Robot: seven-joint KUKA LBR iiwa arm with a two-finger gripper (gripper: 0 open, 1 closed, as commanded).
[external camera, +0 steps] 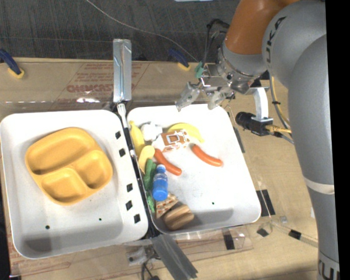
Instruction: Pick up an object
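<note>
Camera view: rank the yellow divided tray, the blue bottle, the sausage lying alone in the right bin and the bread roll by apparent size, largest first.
1. Yellow divided tray, by far the largest.
2. Sausage and bread roll: too alike to rank; the sausage is longer and thinner, the roll stubbier.
3. Blue bottle, slightly smaller, though it lies partly among other items.

Bins (pixel 235 180): I read smooth white plastic with a soft sheen.
Tray (pixel 68 164): matt yellow plastic, smooth to my eye.
Sausages (pixel 206 155): glossy orange-red toy plastic.
Bottle (pixel 160 183): shiny blue plastic.
Table (pixel 55 78): I see brown cardboard, matt, printed red.
Arm (pixel 303 71): satin grey shell, glossy orange band.
Tool (pixel 203 100): bare metal, dull shine.
</note>
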